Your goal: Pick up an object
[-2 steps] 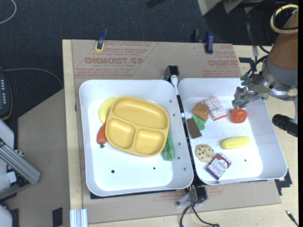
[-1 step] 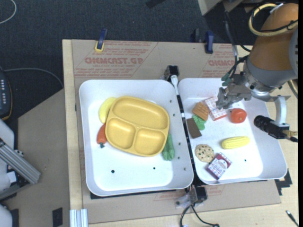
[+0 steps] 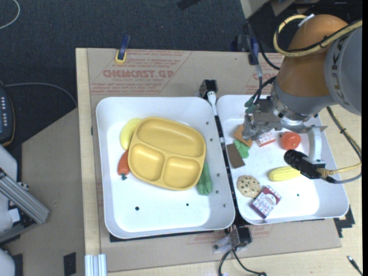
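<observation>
The gripper (image 3: 259,132) hangs low in the right bin (image 3: 336,203). I cannot tell its state. Nothing looks lifted yet.

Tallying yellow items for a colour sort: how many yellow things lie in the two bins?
3: a divided yellow tray in the left bin, a yellow piece tucked under its upper-left edge, and a corn cob in the right bin. Others may hide beneath the tray or arm.

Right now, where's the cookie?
The cookie lies in the right bin, near its front-left corner, just left of the red packet and below the brown bar.
</observation>
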Robot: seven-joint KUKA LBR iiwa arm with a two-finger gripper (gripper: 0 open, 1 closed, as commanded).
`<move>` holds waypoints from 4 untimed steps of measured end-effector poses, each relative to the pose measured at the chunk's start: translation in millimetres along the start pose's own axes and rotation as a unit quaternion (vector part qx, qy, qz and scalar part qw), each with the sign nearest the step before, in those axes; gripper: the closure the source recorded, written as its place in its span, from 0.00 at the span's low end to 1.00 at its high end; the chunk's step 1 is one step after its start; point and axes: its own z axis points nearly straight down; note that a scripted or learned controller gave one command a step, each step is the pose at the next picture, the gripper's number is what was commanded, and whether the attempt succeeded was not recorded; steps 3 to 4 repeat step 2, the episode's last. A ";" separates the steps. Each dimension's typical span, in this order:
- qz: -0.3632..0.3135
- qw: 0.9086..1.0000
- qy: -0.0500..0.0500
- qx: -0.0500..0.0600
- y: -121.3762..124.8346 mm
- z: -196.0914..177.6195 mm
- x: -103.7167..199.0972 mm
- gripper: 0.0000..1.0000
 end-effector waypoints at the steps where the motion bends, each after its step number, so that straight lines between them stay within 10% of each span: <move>1: 0.000 1.000 0.000 0.000 -16.3 7.5 49.1 1.00; 4: 0.001 1.000 -0.001 -0.004 -14.9 -13.2 73.7 1.00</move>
